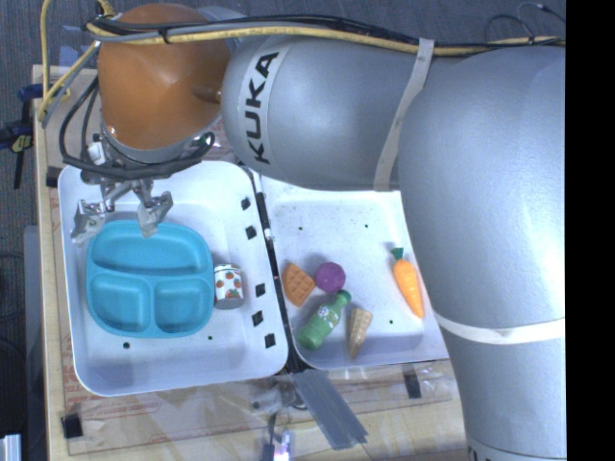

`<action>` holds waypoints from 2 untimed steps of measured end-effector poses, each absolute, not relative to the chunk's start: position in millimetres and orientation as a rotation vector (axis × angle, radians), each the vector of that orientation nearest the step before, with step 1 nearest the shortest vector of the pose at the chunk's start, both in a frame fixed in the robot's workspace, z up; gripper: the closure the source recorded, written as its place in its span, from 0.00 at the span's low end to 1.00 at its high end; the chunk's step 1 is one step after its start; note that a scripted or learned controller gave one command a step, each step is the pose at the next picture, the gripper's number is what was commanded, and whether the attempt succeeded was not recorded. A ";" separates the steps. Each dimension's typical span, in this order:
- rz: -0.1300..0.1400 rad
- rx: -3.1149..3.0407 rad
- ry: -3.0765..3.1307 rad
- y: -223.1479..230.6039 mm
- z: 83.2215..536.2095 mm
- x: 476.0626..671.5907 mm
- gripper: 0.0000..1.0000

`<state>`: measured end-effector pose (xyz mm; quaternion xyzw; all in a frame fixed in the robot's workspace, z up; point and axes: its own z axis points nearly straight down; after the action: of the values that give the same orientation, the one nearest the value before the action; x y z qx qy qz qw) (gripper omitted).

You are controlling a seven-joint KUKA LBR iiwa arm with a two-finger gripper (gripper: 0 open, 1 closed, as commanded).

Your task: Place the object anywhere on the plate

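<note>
The big grey arm (384, 104) fills the top and right of the scene, and the one piece of writing I can read is the word KUKA in black capitals running down its side, just right of the orange band (154, 75). Below that band the gripper (120, 214) hangs over the left bin (144, 373), at about eleven o'clock of the blue plate (149, 279); its two metal fingers (152, 211) stand spread apart with nothing between them, their tips just at the plate's upper rim. The plate is a blue tray with three sections and sits in the middle of the left bin. Just beside it at three o'clock, touching or nearly touching its right rim, is a small white cup (229, 286) with red and orange spots; any print on it is too small to read. The other things lie in the right bin (384, 205). A waffle (297, 283) lies near the bin's left wall, with a purple ball (330, 277) just beside it at three o'clock. A green bottle (324, 321) lies tilted below them at about six o'clock, its label too small to make out, and an ice cream cone (357, 327) lies just right of the bottle. A carrot (407, 281) with a green top lies apart from the rest, over at three o'clock near the arm. Yellow and black cables (288, 29) run along the top of the arm.
</note>
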<state>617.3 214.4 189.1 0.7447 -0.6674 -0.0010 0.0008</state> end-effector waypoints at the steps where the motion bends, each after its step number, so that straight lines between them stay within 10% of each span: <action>1: -0.004 2.343 -2.093 216.3 199.5 617.5 1.00; 2: -0.001 2.549 -1.841 219.9 198.0 619.0 1.00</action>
<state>619.0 219.9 198.0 0.8107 -0.5854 -0.0003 -0.0014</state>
